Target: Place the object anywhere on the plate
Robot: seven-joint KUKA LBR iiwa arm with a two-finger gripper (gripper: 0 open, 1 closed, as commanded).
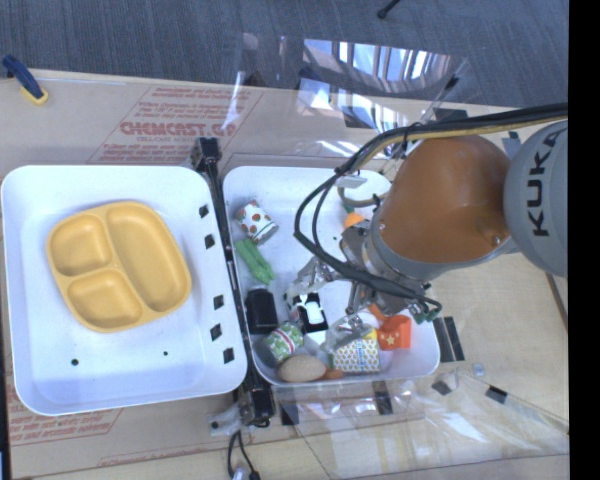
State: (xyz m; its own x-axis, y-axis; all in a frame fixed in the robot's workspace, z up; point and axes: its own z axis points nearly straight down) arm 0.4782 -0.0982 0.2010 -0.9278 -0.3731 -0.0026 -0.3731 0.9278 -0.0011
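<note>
Risk entry: my gripper (325, 303), low in the crowded right bin (280, 183), grip state untellable, nothing seen held; toys touch just beside and below me, so I may snag two or none; yellow plate (115, 263) well left

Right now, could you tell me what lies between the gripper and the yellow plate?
In the camera view, between the gripper and the yellow plate lie a black object, a green object, the bins' adjoining walls, and bare white floor of the left bin.
</note>
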